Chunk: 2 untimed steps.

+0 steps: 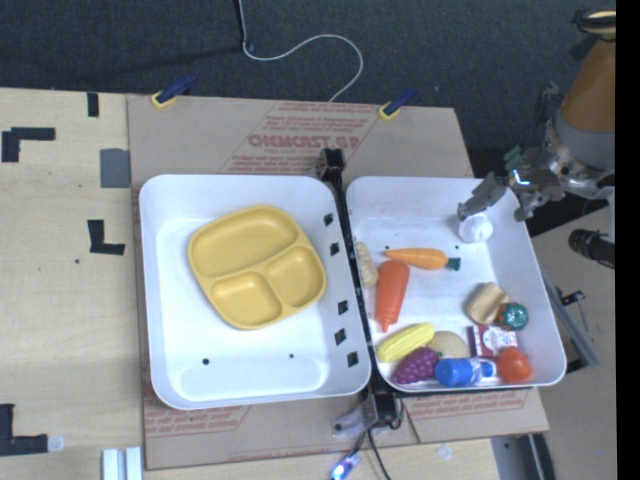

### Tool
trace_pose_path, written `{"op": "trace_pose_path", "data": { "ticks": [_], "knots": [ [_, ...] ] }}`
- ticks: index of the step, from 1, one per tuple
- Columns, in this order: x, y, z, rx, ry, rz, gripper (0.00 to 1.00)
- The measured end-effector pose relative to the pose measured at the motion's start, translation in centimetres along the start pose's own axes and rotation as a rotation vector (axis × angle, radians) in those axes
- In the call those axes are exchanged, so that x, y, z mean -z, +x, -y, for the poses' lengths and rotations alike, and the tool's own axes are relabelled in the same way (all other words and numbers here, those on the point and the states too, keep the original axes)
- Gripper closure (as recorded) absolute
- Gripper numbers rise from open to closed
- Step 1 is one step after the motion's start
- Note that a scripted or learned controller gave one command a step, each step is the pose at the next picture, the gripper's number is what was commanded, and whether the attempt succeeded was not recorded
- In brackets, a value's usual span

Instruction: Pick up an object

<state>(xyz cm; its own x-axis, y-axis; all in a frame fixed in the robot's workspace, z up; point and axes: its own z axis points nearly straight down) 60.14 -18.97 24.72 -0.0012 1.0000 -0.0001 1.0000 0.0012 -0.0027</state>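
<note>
From my seat I see the gripper (497, 196) hanging over the far right corner of the right bin (420, 194), its fingers spread apart with nothing between them; a small white object (476, 230) lies just beneath and beside it. The far half of that bin is bare white floor, while the toys crowd the near edge: a small carrot (418, 258), a bigger orange carrot (391, 293), corn (404, 342), grapes (416, 367), a blue bottle (459, 372), a tomato (515, 366) and a bread roll (484, 301) near the right wall. The left bin (165, 203) holds a yellow divided plate (257, 266) with bare floor around it, widest toward the near rim.
</note>
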Motion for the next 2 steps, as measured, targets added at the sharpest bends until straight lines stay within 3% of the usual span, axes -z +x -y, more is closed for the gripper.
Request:
{"op": "trace_pose_path", "data": {
  "ticks": [1,2],
  "knots": [
    [-3.0,3.9,-6.9,0.005,-0.002,-0.001,0.00],
    [-12.3,8.9,-3.4,0.003,0.011,-0.004,0.00]
  ]
}}
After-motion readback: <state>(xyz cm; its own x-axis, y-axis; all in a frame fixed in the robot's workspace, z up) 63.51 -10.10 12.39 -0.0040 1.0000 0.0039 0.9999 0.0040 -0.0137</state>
